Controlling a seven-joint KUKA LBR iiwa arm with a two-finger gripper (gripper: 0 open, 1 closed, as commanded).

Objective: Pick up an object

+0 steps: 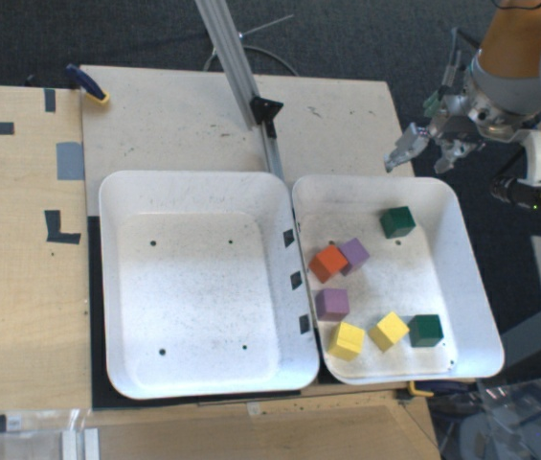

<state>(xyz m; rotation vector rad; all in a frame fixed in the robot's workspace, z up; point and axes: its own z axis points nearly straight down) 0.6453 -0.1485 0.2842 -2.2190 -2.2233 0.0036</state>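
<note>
Arm at upper right, gripper outside the right bin, above its far rim, fingers spread, holding nothing.
Blocks in right bin: green block nearest gripper, bare floor around it; orange block touching a purple block; other blocks nearer front rim.

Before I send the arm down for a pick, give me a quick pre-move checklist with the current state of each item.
1. Tool carrying nothing: ok, nothing shows between its fingers.
2. Tool over the right white plastic bin: not ok, it hangs outside the far rim.
3. Targets present: ok, seven small cubes lie in that bin.
4. Isolated target: ok, the dark green cube nearest the tool stands apart.
5. Crowding: not ok for the orange cube and light purple cube, which touch.
6. Finger opening wide enough: cannot tell.
</note>
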